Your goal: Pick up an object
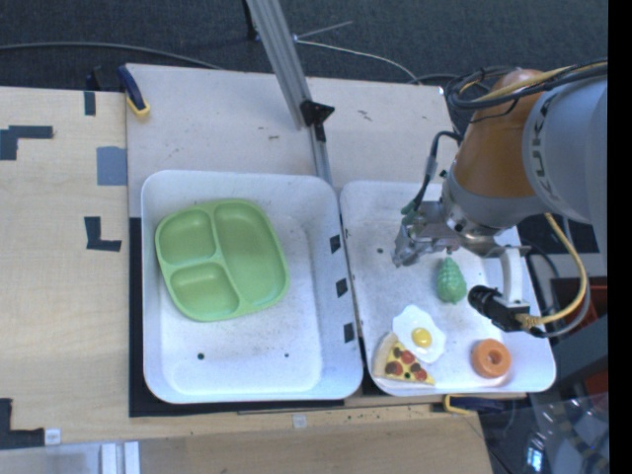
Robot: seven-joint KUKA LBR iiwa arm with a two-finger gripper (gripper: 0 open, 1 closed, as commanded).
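Observation:
The right bin holds a green bumpy toy, a fried egg toy, a pizza slice toy and an orange ring-shaped toy. My gripper hangs over the upper middle of that bin, pointing down. It is just left of and above the green toy, with a small gap between them. Nothing shows between its fingers. The grey and orange arm covers the bin's upper right part.
The left bin carries a green divided plate. A slanted metal rod runs from the top down to the seam between the bins. Cables loop beside the right bin's right edge.

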